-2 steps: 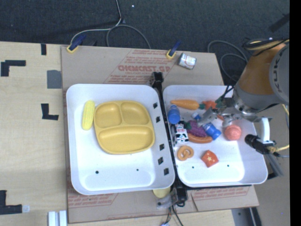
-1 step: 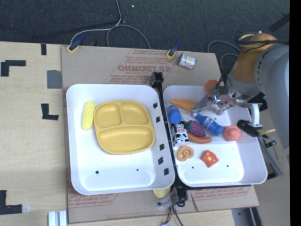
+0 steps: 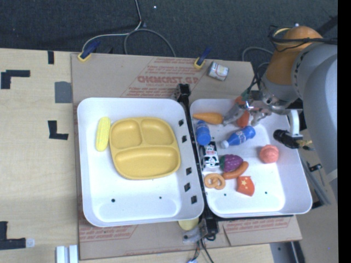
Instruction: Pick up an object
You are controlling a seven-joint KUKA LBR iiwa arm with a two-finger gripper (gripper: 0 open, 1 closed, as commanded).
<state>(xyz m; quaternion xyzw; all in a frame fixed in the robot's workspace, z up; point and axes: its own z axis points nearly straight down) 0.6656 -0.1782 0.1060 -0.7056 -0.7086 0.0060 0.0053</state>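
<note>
Gripper (image 3: 245, 113) hangs over right bin (image 3: 290, 193), near its far rim; cannot tell its opening or hold. Blue bottle (image 3: 239, 137) just beside it; bare floor toward near rim.

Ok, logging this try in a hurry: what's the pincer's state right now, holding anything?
Pincer: over the right bin, above the blue bottle; open or shut cannot be told, and nothing is seen held.

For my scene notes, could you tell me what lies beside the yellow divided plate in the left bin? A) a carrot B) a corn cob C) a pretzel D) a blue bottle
B: a yellow corn cob lies along the yellow divided plate's left edge in the left bin.
</note>
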